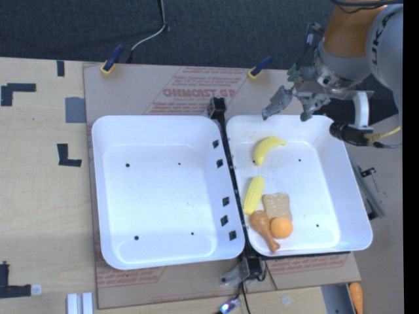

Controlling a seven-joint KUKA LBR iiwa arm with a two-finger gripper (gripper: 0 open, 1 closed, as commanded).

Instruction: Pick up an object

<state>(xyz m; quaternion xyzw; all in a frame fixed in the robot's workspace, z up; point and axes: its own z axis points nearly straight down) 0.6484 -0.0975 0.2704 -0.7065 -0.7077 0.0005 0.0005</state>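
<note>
Wooden bench [39, 175], cardboard sheet [190, 90], dark backdrop [78, 12]

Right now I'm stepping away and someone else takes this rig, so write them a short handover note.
Gripper: open, holding nothing, hanging above the far rim of the right bin.
Things: all in the right bin. Banana lies alone toward the far side. Corn cob, cracker, orange ball and drumstick cluster at the near left corner.
Left bin: nothing to fetch there.
Done: nothing picked yet.
Left: lower, grasp one thing, lift it. The banana looks easiest, being closest and apart from the rest.
</note>
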